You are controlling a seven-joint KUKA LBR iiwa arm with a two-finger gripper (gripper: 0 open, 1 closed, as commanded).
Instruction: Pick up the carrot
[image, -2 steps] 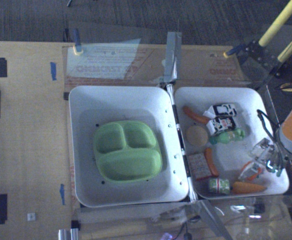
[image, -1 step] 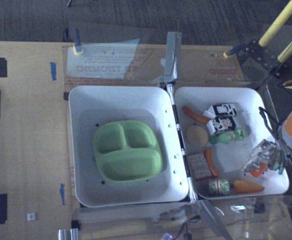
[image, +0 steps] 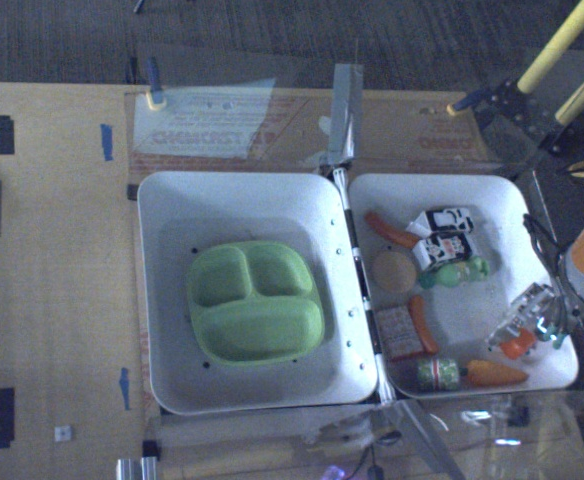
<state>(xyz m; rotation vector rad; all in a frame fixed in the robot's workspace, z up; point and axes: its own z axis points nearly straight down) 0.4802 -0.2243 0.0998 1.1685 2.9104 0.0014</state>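
The carrot (image: 495, 373) lies lengthwise left-right at lower right, tip pointing right, just below the gripper (image: 525, 330); whether the jaws are apart I cannot tell.

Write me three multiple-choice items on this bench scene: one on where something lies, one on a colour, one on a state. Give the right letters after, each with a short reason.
1. Where does the carrot lie?
A. In the right bin, near its front edge
B. In the left bin, on the tray
C. On the bench outside both bins

2. What colour is the divided tray in the left bin?
A. Red
B. Green
C. Blue

3. How does the carrot stand with the gripper?
A. Lifted clear above the bins
B. Lying on the bin floor, the gripper just above it in the picture
C. Carried across to the tray

Answers:
1 A, the carrot rests along the front of the right bin, beside a small green can.
2 B, the tray is plainly green.
3 B, the carrot lies flat on the white floor.
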